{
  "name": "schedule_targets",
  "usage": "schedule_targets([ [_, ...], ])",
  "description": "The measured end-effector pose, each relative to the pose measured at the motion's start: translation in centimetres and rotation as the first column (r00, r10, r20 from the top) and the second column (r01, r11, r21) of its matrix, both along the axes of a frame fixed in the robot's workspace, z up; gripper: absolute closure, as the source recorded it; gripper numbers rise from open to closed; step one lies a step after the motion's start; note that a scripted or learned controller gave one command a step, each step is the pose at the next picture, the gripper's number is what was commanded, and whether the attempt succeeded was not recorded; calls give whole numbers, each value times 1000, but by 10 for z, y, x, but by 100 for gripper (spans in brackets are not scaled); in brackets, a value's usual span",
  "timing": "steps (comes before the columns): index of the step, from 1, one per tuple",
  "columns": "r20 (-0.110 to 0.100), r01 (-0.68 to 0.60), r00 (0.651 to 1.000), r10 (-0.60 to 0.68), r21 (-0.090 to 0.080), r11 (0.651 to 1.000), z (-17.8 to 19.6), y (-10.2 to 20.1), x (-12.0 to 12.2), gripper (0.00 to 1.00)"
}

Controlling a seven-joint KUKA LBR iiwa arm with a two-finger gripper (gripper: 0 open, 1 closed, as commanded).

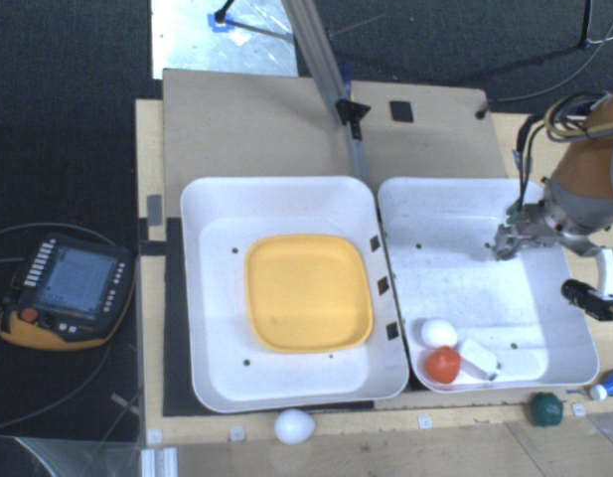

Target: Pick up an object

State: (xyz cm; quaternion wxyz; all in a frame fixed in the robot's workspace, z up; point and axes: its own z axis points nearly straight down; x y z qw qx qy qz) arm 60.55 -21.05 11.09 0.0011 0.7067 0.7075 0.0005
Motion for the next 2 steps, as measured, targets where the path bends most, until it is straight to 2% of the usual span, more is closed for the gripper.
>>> schedule_targets([
  [2,2,0,1000,0,0,1000,93,9,-1,100],
])
